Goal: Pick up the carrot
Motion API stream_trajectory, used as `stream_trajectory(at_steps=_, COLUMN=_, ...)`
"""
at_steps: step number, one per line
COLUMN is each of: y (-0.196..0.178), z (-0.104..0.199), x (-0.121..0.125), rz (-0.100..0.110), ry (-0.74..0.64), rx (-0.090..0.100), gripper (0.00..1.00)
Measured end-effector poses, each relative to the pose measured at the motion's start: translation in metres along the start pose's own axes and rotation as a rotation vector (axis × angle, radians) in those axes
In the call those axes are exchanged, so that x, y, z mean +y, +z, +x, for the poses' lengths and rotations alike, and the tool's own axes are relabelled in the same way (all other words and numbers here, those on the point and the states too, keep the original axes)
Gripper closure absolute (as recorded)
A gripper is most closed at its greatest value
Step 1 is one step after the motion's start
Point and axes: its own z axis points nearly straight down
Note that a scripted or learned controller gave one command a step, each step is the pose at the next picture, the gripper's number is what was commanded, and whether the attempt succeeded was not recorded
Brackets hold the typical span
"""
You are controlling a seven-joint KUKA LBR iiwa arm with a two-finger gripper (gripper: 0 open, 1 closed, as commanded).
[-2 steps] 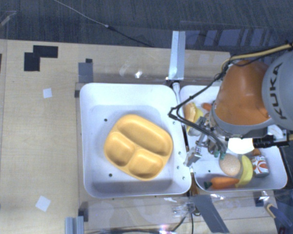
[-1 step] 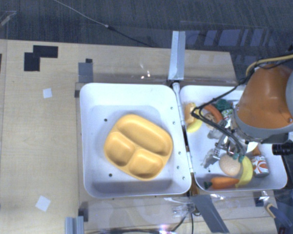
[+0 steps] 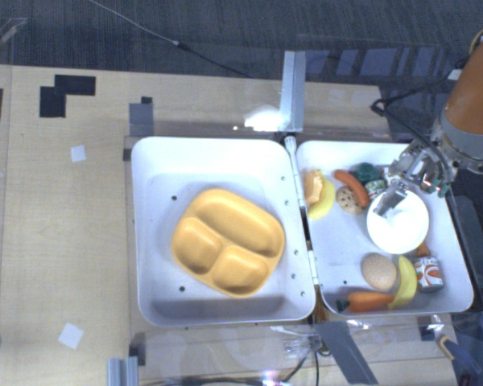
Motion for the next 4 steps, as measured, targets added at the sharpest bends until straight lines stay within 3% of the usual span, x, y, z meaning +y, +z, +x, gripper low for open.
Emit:
stream_trajectory(at_steps=1, y=0.094, z=0.08, x=-0.021, rz=0.005, ry=0.098, rx=0.015, gripper=0.0)
stream_trajectory(at_steps=2, y=0.152, z=0.089, x=-0.008, rz=0.003, ry=0.3, rx=0.009, gripper=0.0)
stream_trajectory(at_steps=3, y=0.157, z=0.044, x=0.007, rz=-0.001, ry=0.629, rx=0.008, gripper=0.0)
stream_trajectory(at_steps=4, y=0.159, z=-0.012, x=0.017, rz=0.001, ry=0.822, rx=0.01, gripper=0.0)
